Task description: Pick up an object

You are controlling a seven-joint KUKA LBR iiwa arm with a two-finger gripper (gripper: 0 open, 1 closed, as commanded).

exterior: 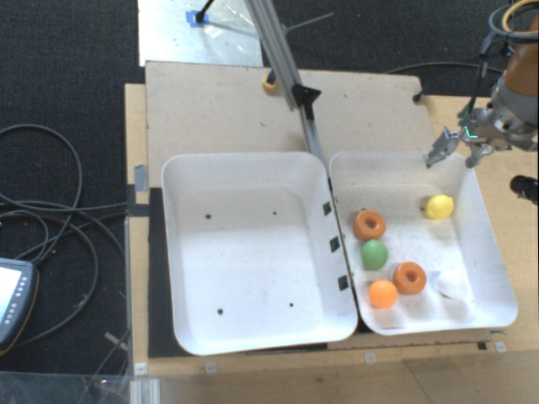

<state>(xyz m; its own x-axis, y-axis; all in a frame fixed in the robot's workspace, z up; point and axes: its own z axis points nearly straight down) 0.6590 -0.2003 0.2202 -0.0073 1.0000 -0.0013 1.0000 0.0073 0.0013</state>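
The right bin point(484, 225) holds a yellow lemon-like object point(439, 206), two orange-brown rings point(369, 224) point(409, 278), a green ball point(374, 254), an orange ball point(382, 294) and a white object point(452, 285). My gripper point(457, 151) hangs above the bin's far right corner, fingers spread open with nothing between them. It is up and to the right of the yellow object, apart from it.
The left bin point(181, 251) stands beside the right one. A slanted metal pole point(282, 53) crosses from the top to the bins' shared far edge. Cables point(50, 209) and a tablet point(13, 297) lie at the left, off the bench.
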